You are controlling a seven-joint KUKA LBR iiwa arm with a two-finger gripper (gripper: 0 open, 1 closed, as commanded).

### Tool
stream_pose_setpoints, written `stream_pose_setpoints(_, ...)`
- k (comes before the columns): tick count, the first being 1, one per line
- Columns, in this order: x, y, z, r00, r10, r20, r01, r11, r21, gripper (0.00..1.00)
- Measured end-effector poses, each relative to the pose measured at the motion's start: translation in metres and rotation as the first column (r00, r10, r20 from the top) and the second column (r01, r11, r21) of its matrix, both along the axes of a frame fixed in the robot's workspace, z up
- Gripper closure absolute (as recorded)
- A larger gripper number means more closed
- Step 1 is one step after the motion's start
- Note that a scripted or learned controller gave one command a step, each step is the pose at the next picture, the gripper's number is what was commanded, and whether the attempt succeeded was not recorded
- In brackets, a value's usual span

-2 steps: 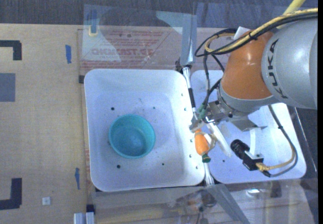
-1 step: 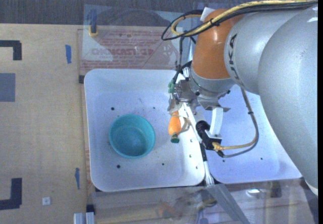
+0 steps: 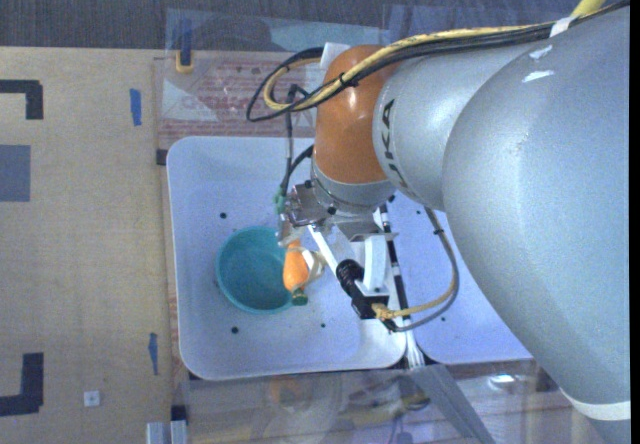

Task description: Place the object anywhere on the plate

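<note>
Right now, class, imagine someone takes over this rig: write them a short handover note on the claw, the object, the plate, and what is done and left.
Claw: over the teal plate's right rim, with the orange object at its tip; whether it grips it cannot be told.
Plate: teal, in the left white bin, lower left part.
Done: the object is at the plate's edge.
Left: confirm the object rests on the plate, then release and lift away.

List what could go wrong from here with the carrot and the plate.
1. The carrot hangs at the plate's right rim, not over its middle; released here, it may tip off into the bin.
2. The pincer sits close above that rim; moving lower could knock the plate aside.
</note>
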State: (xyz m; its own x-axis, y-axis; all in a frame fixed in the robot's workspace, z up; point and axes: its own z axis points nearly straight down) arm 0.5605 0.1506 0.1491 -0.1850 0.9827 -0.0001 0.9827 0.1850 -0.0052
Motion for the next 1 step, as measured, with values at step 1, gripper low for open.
stream_pose_setpoints(1, 0.0007, 0.0003, 0.0015, 1.000, 0.000, 0.003, 0.000, 1.000, 0.001, 0.00)
